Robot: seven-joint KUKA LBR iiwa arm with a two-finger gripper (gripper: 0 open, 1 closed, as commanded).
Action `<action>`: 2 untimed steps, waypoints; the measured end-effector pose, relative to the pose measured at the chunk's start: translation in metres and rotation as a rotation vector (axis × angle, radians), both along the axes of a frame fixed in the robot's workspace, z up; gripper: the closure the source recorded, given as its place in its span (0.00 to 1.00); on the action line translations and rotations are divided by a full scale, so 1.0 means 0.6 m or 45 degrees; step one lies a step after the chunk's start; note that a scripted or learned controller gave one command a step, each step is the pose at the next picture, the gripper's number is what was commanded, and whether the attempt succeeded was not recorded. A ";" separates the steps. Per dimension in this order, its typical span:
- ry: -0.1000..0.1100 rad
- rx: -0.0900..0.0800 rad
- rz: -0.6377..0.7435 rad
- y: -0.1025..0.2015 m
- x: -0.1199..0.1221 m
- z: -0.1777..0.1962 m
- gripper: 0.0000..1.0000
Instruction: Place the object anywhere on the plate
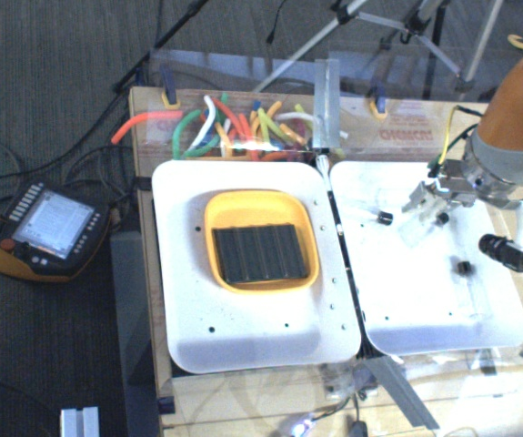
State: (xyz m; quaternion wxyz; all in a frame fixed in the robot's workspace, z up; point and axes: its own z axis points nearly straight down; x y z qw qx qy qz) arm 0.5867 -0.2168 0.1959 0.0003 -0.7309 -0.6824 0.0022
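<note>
The pale wooden surface (243, 399) shows its front edge nearest, below and well to the left of the jaws. On it sit two shallow white plastic bins side by side. The right bin (443, 326) lies directly under the jaws. The left bin (243, 344) is off to their left, across the seam between the two.

In the left bin rests the rounded yellow plate (217, 209), well apart from the jaws. A dark ribbed rectangular slab (259, 253) lies flat inside the plate's rim. If that slab is the object, it seems to be where the task wants it, and the placing looks done.

A small black piece (463, 267) lies on the right bin's floor, just nearer than the jaws. Another small black piece (384, 217) lies just to their left.

The grey arm with its orange band (507, 116) comes in from the right and bends down over the far half of the right bin. I cannot tell whether the jaws are wide or narrow, and nothing is visibly held in them. Hanging away from the plate, the arm looks clear of the slab.

Behind the left bin, far to the jaws' left, lies a tangle of coloured hoses (234, 126).
</note>
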 end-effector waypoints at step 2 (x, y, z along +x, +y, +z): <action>0.002 0.006 0.406 0.235 -0.170 -0.024 1.00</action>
